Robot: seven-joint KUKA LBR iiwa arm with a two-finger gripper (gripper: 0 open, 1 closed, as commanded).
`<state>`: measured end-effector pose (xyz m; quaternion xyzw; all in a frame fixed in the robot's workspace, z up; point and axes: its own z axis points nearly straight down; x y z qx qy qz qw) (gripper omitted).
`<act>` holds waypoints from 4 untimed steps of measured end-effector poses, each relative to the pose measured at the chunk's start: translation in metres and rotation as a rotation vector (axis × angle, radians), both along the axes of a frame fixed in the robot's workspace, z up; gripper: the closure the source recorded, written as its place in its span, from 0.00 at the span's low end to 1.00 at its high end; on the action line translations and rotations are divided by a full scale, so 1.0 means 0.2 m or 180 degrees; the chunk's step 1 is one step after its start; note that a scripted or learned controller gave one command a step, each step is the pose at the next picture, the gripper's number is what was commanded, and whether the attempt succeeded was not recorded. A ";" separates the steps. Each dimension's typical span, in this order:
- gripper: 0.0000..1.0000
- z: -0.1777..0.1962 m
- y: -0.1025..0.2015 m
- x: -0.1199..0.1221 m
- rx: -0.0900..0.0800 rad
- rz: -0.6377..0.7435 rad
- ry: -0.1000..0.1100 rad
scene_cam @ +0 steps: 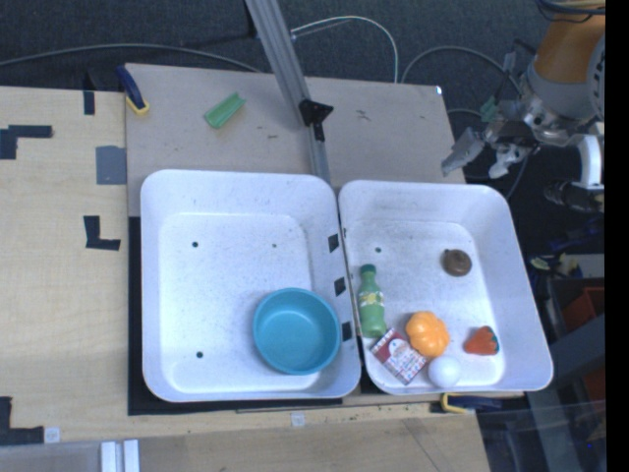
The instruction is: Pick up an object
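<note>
The right bin (511, 264) holds several items. A green bottle (371, 301) lies near its left wall. An orange pepper-like toy (428, 332), a red piece (481, 341), a white ball (444, 371) and a red-and-white packet (398, 355) cluster at its front. A brown round object (456, 262) sits alone further back. A blue bowl (295, 330) stands in the left bin (167, 264). My gripper (478, 161) hovers above the bench just beyond the right bin's far right corner, open, with nothing between its fingers.
A slanted metal pole (285, 57) rises from between the bins at the back. A green block (224, 110) and a blue-and-yellow clamp (133, 91) lie on the bench behind the left bin. Cables (373, 28) run behind the bench.
</note>
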<state>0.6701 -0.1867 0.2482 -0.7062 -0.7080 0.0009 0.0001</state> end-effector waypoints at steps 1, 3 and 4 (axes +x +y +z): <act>0.00 0.00 0.00 0.00 -0.0001 0.0000 0.0001; 0.00 -0.55 0.00 0.02 0.0001 0.0001 0.0015; 0.00 -0.79 -0.01 0.01 -0.0006 -0.0005 0.0030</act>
